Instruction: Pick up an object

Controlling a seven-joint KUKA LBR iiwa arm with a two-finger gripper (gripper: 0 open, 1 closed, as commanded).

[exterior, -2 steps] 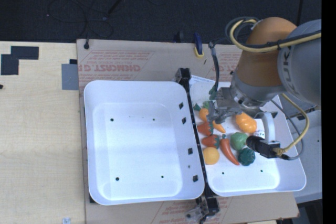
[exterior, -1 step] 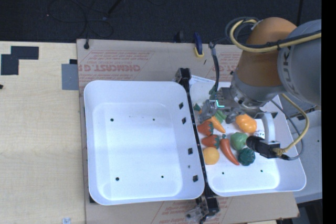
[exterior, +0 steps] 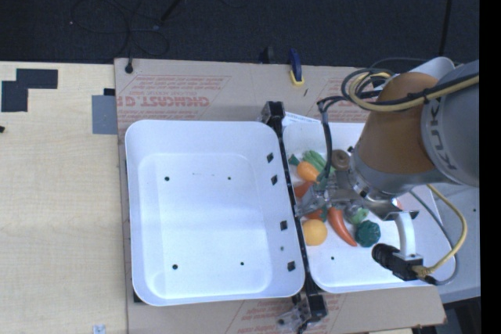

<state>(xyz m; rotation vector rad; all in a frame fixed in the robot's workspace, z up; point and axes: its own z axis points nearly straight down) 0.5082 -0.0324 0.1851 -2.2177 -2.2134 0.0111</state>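
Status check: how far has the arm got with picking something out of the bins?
Done: the arm has reached over the right bin, with the pincer down among the toy food. In hand: nothing visibly; whether it grips anything cannot be told. The orange ball, the carrot and the green piece lie in the bin. Left: securing an object and lifting it.

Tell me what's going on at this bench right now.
A grey robot arm reaches in from the right and is down over the right bin, where a small pile of toy food lies: an orange ball, a carrot, a green broccoli-like piece and a few others. Its gripper is in among the pile near the divider, but nothing is clearly held yet. The left bin sits beside it.
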